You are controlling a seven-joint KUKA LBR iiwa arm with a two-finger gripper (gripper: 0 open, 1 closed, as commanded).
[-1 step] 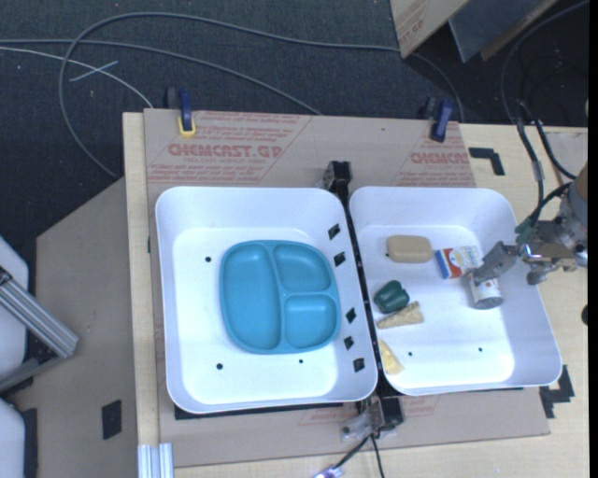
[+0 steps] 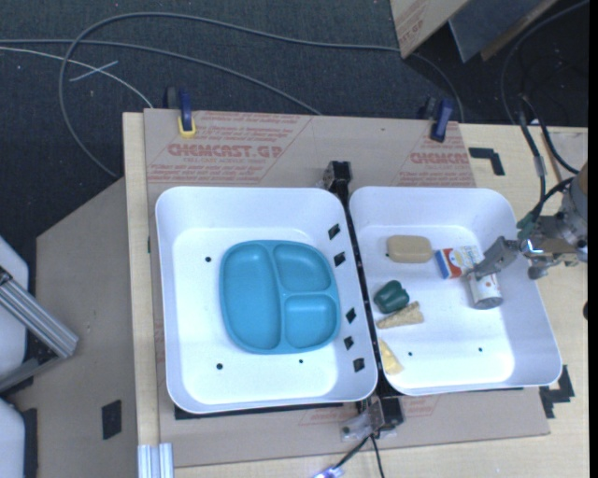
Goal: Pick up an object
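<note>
The right bin [image 2: 523,359] holds several small objects. A tan block [image 2: 409,248] lies toward the back, with a red, white and blue carton [image 2: 454,261] to its right. A silver can [image 2: 486,291] lies just right of the carton. A green pepper [image 2: 391,297] sits above a yellow wedge [image 2: 400,318], and another yellow piece [image 2: 388,357] rests by the bin's left wall. My gripper [image 2: 509,252] reaches in from the right, over the bin's right side, just above and right of the can and close to the carton. Nothing is visibly lifted.
The left bin [image 2: 187,364] holds a blue divided plate [image 2: 280,297]. A black divider with clips [image 2: 344,271] runs between the bins. Clamps [image 2: 187,119] and cables lie along the bench's back edge, and a cardboard box [image 2: 425,23] stands behind.
</note>
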